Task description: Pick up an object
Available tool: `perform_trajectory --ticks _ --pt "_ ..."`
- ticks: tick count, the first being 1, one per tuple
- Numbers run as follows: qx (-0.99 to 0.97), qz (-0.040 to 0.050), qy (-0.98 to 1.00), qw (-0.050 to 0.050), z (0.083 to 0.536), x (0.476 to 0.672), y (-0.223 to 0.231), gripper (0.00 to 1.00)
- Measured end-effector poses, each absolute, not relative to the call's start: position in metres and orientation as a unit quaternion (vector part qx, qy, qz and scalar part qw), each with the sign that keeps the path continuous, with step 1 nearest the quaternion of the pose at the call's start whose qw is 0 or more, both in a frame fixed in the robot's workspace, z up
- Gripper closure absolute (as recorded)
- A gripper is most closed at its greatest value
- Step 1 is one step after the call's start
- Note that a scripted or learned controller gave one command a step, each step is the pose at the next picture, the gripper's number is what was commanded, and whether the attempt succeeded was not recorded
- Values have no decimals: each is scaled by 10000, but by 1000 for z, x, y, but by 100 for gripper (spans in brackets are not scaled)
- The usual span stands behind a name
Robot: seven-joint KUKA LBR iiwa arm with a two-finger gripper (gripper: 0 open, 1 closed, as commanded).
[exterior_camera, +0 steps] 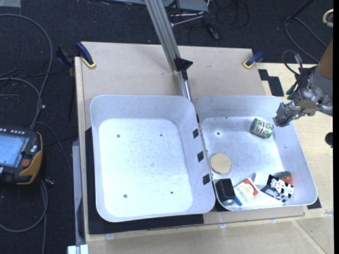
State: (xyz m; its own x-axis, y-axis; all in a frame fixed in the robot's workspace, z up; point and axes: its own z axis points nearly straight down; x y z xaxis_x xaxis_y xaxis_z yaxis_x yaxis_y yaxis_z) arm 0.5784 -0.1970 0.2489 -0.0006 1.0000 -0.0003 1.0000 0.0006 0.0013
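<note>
My gripper (282, 116) hangs over the right bin's (241, 106) upper right edge, just right of a small green can (261, 127) lying on its side. Nothing shows between the fingers. Lower in the same bin lie a round tan disc (221, 163), a black block (225, 189), an orange and white packet (246, 190) and a black and white patterned item with a red and green piece (280, 185).
The left bin (142, 157) sits beside the right one on the wooden bench. A slanted metal pole (165, 28) rises from behind the bins. Blue and yellow clamps (85, 55) hold the bench's far corners. A handheld controller (18, 153) lies at the left.
</note>
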Motion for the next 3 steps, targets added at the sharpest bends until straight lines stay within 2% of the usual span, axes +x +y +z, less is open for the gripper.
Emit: perform_trajectory --ticks 1,3 --pt "7058 2 7084 -4 247 566 -147 100" --pt "7053 -1 7089 -9 229 567 -30 100"
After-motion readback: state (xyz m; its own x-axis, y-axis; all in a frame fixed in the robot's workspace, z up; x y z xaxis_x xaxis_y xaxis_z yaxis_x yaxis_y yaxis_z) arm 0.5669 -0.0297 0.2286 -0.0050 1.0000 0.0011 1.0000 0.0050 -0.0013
